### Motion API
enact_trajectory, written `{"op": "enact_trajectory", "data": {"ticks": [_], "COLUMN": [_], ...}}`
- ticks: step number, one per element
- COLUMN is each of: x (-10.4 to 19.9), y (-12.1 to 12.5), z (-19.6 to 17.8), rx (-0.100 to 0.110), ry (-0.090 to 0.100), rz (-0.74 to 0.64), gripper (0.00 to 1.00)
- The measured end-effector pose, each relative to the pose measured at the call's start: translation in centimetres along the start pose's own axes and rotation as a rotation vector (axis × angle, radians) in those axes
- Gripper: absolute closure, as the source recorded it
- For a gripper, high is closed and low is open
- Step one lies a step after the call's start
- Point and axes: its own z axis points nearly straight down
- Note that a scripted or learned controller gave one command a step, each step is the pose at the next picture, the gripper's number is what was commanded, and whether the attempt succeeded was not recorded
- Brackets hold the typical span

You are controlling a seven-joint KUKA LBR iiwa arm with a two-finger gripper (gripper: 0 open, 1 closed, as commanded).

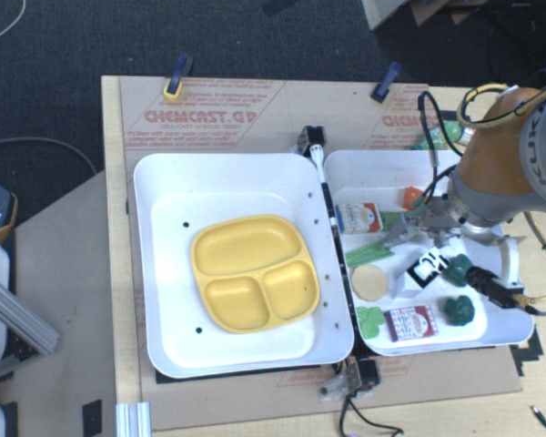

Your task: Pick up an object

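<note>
Partly, the arm (pixel 496 167) hides the gripper (pixel 417 228) over the right bin (pixel 505 330).

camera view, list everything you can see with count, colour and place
bins: 2, white, side by side on the bench
divided plate: 1, yellow, in the left bin
carton: 1, white and red, right bin, far left
round disc: 1, tan, right bin, centre left
packet: 1, dark red, right bin, near edge
lumpy toy: 1, dark green, right bin, near right
clamps: 2, blue, far edge of the bench
arm: 1, grey with orange band, over the right bin
pincer: 1, low in the right bin
</note>
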Motion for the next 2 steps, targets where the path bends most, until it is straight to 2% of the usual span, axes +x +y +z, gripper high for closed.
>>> {"op": "enact_trajectory", "data": {"ticks": [1,2], "x": [0.0,0.0], "y": [0.1,0.3], "z": [1.4,0.1], "rx": [-0.008,-0.015], "ry": [-0.002,-0.002], "rz": [0.001,0.002], "gripper": [0.0,1.0]}}
